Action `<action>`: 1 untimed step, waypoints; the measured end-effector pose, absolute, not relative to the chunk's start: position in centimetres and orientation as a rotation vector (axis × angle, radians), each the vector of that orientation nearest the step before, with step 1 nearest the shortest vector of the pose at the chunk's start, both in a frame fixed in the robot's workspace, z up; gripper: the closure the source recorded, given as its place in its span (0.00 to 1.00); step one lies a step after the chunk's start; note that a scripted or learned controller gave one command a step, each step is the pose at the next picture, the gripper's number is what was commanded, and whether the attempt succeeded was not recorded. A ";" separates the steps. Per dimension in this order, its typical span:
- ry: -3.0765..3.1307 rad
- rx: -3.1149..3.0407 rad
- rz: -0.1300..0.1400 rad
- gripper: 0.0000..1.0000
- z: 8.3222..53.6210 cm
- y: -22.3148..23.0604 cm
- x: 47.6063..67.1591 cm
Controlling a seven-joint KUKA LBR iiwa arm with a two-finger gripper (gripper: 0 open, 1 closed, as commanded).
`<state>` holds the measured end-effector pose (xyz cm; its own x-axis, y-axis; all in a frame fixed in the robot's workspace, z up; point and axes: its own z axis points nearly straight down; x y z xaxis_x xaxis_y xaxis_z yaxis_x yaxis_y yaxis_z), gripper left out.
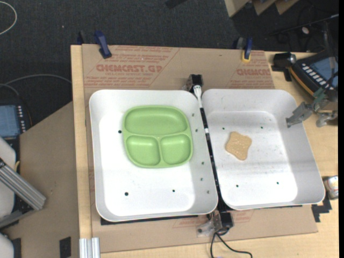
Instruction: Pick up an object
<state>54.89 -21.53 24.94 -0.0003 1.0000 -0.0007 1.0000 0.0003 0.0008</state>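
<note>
In the left bin (107, 192) a green divided plate (157, 136) lies flat, toward the bin's 12 o'clock half, with one long compartment at the top and two smaller ones below it. It looks like stiff moulded plastic, light but broad, with smooth sloping walls that would likely slip between two fingers; its outer rim seems the only place to pinch it.

The right bin (301, 181) touches the left one along a dark seam. Near its middle, a little toward 9 o'clock, lies a small tan piece (238, 145) with a lumpy outline, like a cracker or a bit of toy food, well apart from every wall. It is probably very light and fairly stiff, perhaps crumbly if real. It lies flat and thin, so the surest hold would be straight down across its narrowest width, fingers reaching to the bin floor on either side.

At the bin's 2 o'clock corner, over the rim, hangs the gripper (295, 117), a grey pointed shape well away from the tan piece. Whether its jaws stand wide or closed cannot be told from here; nothing is seen between them.
</note>
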 end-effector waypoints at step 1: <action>2.229 2.224 -0.003 0.00 7.8 -16.1 52.6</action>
<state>52.56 -16.13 7.79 -0.0020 1.0000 0.0036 1.0000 0.0021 -0.0062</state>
